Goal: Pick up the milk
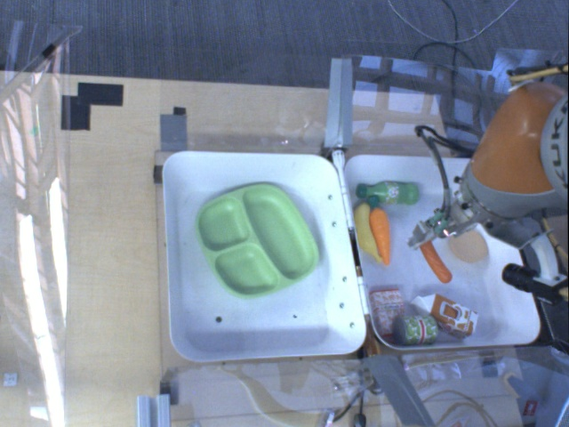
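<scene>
1. The gripper [433, 227] hangs over the middle of the right bin [524, 327], at the end of the grey arm with its orange band [520, 140] that reaches in from the right.
2. Whether the jaws are apart or together cannot be told; the view is too coarse at that spot, and nothing can be seen between them.
3. The gripper tip sits just above the upper end of a small orange carrot [436, 262], which lies slanted below it; whether they touch cannot be told.
4. The milk [453, 315], a small orange and white carton, lies near the front edge of the right bin, below the gripper and apart from it.
5. The carton's long axis runs slantwise, from upper left to lower right; which end is its top cannot be told.
6. Just left of the milk is a green can [416, 329], and left of that a reddish packet [386, 307].
7. Left of the gripper lie a larger carrot [380, 234] and a yellow banana [363, 228], side by side against the bin's left wall.
8. A green bottle [388, 192] lies on its side above them.
9. A pale round item [468, 245] lies just right of the gripper.
10. The left bin [187, 327] holds a green divided plate [257, 238].
11. Both bins rest on the table [107, 283].
</scene>
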Controlling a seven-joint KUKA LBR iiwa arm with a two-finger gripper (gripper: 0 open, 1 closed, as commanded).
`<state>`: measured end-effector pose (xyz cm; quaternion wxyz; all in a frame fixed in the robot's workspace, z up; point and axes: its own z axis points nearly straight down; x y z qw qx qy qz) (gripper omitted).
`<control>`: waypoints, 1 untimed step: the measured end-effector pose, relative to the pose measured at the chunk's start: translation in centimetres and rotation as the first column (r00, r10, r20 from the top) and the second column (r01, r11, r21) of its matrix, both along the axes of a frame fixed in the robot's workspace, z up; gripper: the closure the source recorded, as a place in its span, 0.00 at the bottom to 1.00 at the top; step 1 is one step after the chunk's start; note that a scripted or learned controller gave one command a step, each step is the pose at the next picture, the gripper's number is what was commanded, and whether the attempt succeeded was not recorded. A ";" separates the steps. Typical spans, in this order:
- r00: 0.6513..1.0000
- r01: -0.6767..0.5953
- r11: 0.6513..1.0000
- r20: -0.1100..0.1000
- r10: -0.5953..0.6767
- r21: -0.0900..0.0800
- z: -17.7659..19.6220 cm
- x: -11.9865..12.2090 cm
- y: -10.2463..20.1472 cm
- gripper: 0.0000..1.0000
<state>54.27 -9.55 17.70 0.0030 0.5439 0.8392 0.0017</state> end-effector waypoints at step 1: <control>1.000 -0.001 1.000 0.000 0.001 0.000 0.0 0.0 0.0 0.00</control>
